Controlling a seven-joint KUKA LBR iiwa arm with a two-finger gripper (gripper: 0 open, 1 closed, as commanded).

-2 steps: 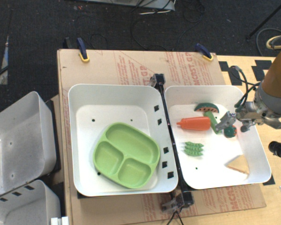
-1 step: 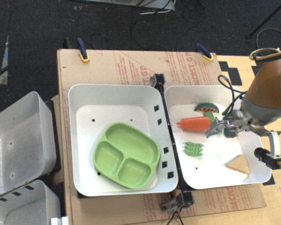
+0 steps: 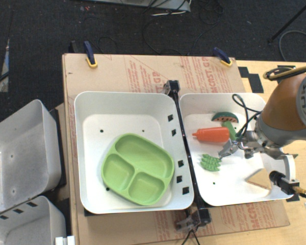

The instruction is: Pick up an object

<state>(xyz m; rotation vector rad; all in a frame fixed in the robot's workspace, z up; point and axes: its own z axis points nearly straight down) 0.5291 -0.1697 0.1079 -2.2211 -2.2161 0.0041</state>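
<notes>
- We see the arm (image 3: 288, 111), grey with an orange band, reaching in from the right edge of the bench (image 3: 143, 73) over the right bin (image 3: 209, 102).
- Its end effector (image 3: 227, 149) sits low near the middle of the right bin; we cannot tell how it is set, and nothing is visibly held in it.
- Just beside the end effector's tip, toward the bin's left wall, lies a small green ridged piece (image 3: 210, 162); we cannot tell whether they touch.
- An orange carrot-like toy (image 3: 212, 134) lies just behind the end effector, toward the far side of the bin.
- A watermelon slice toy (image 3: 225, 118) rests near the bin's far wall, close to the carrot-like toy.
- A tan wedge (image 3: 259, 178) lies near the bin's front right corner, partly under the arm.
- The left bin (image 3: 92, 111) holds a green divided plate (image 3: 137, 168), lying flat toward its front edge.
- Two clamps (image 3: 90, 54) grip the bench's far edge.
</notes>
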